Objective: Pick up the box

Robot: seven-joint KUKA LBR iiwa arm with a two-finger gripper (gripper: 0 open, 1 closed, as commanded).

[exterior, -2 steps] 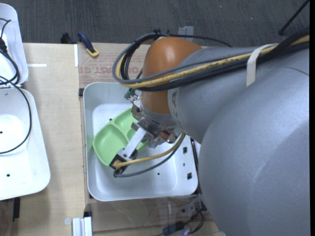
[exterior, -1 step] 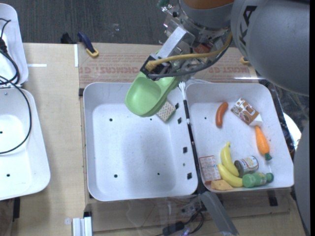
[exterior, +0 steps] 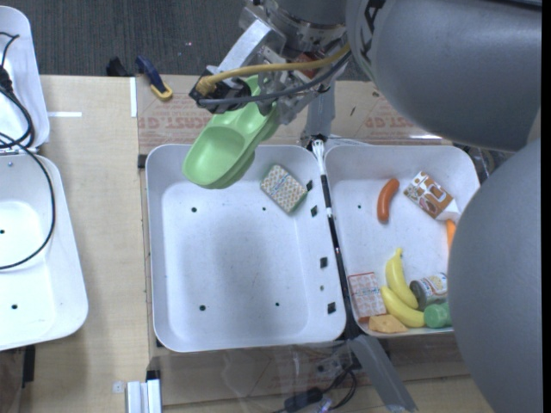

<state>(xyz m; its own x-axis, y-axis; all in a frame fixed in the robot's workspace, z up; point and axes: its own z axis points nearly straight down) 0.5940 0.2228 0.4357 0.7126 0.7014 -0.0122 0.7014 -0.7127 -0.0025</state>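
A small patterned box lies tilted at the back of the left bin, close to the divider. A red-and-white carton lies at the back of the right bin. My gripper hangs above the back rim of the left bin, up and left of the patterned box. It is shut on the upper end of a pale green bowl, which hangs tilted over the bin's back left part. The bowl does not touch the patterned box.
The right bin also holds an orange sausage-like piece, two bananas, a small can, a green item and a flat printed card. White trays with a black cable lie at the left. A blue clamp lies behind the bins.
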